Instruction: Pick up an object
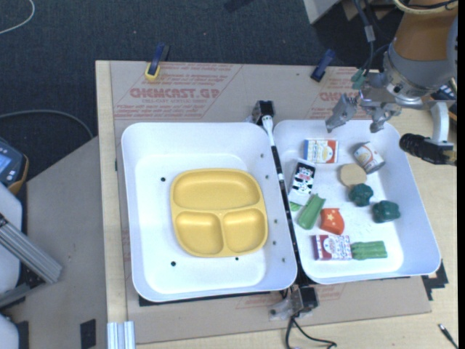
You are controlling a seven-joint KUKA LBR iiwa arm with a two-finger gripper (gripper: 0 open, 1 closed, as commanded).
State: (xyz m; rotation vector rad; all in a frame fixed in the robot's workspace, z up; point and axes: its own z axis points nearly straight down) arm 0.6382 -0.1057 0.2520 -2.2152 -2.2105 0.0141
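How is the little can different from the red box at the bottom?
The can is round and silvery with a red label; the red box is flat and rectangular. The can lies tilted near the bin's far side, close to the gripper; the red box lies at the near side, touching a green piece. Both sit in the right bin.

A divided tray (218, 211) sits in the bin (138, 195) at 9 o'clock. Small packages (320, 151) and toy foods (385, 210) scatter the bin (418, 224) at 3 o'clock.
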